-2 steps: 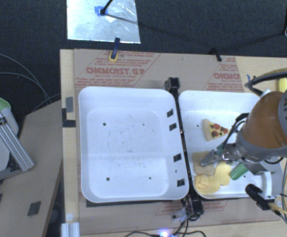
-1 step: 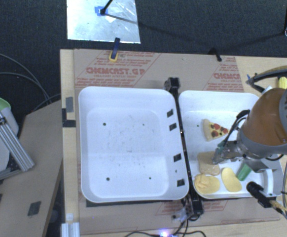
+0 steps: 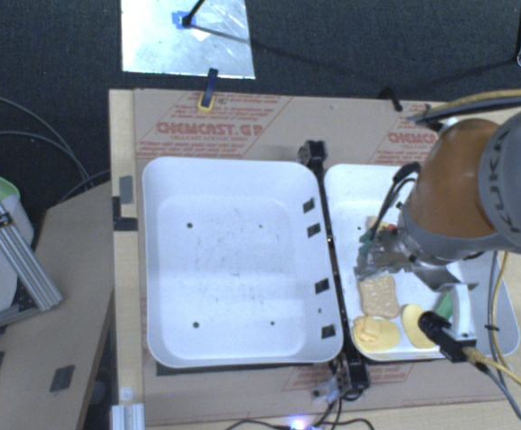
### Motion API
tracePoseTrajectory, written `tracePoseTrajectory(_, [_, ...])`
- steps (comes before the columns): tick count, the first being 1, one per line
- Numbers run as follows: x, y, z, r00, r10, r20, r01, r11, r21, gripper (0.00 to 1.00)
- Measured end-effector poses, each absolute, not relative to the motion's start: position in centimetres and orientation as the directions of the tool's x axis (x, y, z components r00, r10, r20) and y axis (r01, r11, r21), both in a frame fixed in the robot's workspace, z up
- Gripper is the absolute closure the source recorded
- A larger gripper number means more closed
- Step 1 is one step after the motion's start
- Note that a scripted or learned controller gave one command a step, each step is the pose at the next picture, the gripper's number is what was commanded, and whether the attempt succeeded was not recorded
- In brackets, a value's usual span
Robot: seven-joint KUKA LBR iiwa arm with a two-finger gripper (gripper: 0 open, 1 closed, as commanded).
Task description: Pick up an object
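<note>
The grey arm with its orange band [image 3: 453, 182] reaches from the right over the right bin [image 3: 350, 186]. My gripper [image 3: 374, 260] hangs low over the bin's middle, just above a tan, speckled cracker-like piece [image 3: 379, 296]. A round yellow object [image 3: 376, 333] lies at the bin's front left corner, and a second yellow object [image 3: 412, 324] sits just right of it. The arm hides much of the bin's right half. A small bit of yellow and red [image 3: 387, 231] peeks out beside the wrist.
The left bin [image 3: 234, 262] sits beside the right one, split from it by a black divider rail [image 3: 326, 240]. Both rest on a cardboard sheet [image 3: 234, 124]. A shiny metal plate [image 3: 187, 23] lies on the dark floor beyond.
</note>
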State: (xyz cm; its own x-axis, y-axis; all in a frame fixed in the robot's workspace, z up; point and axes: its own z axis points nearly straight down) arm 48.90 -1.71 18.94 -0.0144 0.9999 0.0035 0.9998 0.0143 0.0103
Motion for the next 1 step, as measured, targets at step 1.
tracePoseTrajectory(1, [48.89, -0.53, 31.69, -0.008, 1.0, 0.001, 1.0, 0.008, 0.017, 1.0])
